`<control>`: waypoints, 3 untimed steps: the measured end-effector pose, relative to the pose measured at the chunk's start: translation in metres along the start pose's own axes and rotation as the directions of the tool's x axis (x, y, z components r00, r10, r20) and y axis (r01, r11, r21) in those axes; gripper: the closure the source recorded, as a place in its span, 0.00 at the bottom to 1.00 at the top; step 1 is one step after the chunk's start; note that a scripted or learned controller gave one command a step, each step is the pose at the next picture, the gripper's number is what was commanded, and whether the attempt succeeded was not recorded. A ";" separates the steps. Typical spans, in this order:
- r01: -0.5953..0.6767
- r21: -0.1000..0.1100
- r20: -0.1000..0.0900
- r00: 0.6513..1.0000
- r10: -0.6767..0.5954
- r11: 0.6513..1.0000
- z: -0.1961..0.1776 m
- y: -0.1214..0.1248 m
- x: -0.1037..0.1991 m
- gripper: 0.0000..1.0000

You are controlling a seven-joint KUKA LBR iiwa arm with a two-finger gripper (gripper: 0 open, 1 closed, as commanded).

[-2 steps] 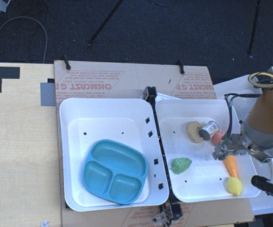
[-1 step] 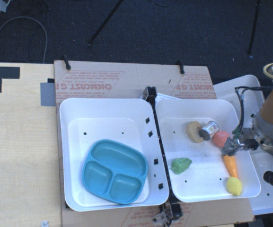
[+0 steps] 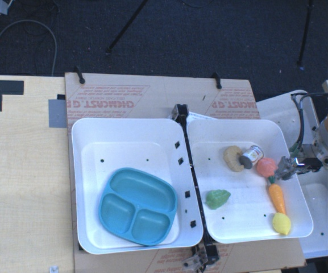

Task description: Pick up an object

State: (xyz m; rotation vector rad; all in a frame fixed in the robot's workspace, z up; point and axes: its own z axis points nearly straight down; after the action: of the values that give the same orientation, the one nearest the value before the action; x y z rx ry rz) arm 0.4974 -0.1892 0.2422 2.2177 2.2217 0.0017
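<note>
Objects for picking lie together in the right bin [image 3: 209, 131], and the gripper [image 3: 284, 169] sits at that bin's right rim, reaching in from the right edge of the view. Whether it is released or clenched cannot be told, since its tip is small and dark against the rim; nothing can be seen caught in it. Just beside it to the left lies a pink ball [image 3: 266, 166], so close that touch or gap cannot be judged. Below the gripper an orange carrot [image 3: 277, 198] lies roughly lengthwise along the right wall, and near the carrot's lower end a yellow lemon [image 3: 282, 223] rests in the bin's lower right corner. Left of the pink ball a small tin can [image 3: 250, 155] lies on its side, and it touches a tan, potato-like lump [image 3: 232, 157] further left. Well apart from these, near the bin's lower left, lies a green leafy piece [image 3: 217, 198]. The left bin [image 3: 90, 141] stands against the right one, the two meeting along a dark strip, and it holds a blue divided plate [image 3: 137, 206] with three compartments, set toward its lower part. Both bins rest on a cardboard sheet [image 3: 124, 98] laid over the pale wooden desk [image 3: 21, 175].
</note>
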 end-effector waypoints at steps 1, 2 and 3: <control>0.004 0.004 -0.003 1.000 -0.004 1.000 0.005 0.023 0.056 1.00; 0.001 0.007 -0.003 1.000 -0.001 1.000 0.015 0.031 0.101 1.00; 0.002 0.007 -0.002 1.000 -0.002 1.000 0.026 0.045 0.152 1.00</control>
State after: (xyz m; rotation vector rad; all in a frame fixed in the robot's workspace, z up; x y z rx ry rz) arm 0.5422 -0.0369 0.2158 2.2204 2.2286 -0.0035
